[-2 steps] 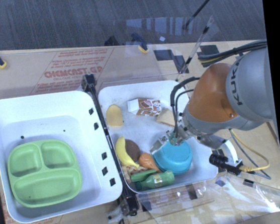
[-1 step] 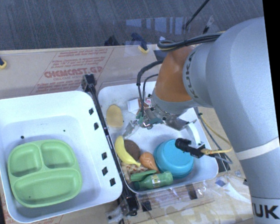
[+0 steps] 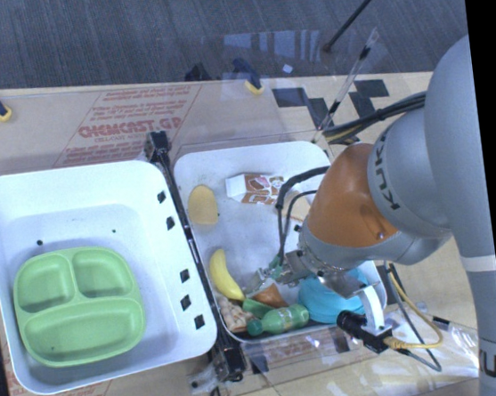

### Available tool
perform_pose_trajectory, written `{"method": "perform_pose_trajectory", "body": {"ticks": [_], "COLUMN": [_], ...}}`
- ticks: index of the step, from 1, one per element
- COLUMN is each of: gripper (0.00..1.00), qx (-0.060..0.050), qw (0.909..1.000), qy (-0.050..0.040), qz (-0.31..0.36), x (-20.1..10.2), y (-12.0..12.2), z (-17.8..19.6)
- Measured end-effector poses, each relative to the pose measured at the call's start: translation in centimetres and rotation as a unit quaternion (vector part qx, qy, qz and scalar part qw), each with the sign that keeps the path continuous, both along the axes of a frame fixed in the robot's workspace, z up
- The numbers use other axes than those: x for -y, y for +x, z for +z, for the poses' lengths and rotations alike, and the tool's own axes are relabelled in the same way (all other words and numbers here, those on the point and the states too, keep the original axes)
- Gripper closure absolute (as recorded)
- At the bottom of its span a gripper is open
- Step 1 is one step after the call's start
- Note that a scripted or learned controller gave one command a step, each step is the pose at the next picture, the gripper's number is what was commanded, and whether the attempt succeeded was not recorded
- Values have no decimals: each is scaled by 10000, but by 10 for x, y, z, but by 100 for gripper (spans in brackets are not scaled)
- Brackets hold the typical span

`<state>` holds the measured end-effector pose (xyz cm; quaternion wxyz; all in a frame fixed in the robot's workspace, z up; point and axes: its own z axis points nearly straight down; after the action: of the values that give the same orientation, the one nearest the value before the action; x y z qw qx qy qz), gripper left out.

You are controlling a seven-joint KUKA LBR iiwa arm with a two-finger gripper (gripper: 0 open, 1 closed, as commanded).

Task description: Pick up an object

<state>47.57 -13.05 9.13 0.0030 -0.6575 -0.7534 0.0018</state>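
The right bin (image 3: pixel 226 164) holds a pile of small items. A yellow banana (image 3: pixel 224 276) lies near its left wall, with a pale yellow round piece (image 3: pixel 202 205) above it. A white and brown carton (image 3: pixel 254 186) lies at the back. Along the front edge are a green bottle (image 3: pixel 279 320), an orange piece (image 3: pixel 270 297), a tan piece (image 3: pixel 234 314) and a blue dish (image 3: pixel 325 301). My gripper (image 3: pixel 276 277) is down low in the bin, just right of the banana and over the orange piece. The orange-banded wrist (image 3: pixel 348 207) hides the bin's right half.
The left bin (image 3: pixel 77 191) holds a green divided tray (image 3: pixel 79 305) in its front part. A black divider with clips (image 3: pixel 174 219) runs between the bins. Cables (image 3: pixel 409 339) hang by the arm at the front right. Cardboard (image 3: pixel 113 119) lies behind the bins.
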Motion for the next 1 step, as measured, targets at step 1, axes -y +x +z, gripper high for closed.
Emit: {"method": "perform_pose_trajectory", "body": {"ticks": [1], "gripper": [100], "qx": [-35], "qw": [10000], "qy": [11], "qz": [77], "x": [-1], "y": [0], "z": [9]}}
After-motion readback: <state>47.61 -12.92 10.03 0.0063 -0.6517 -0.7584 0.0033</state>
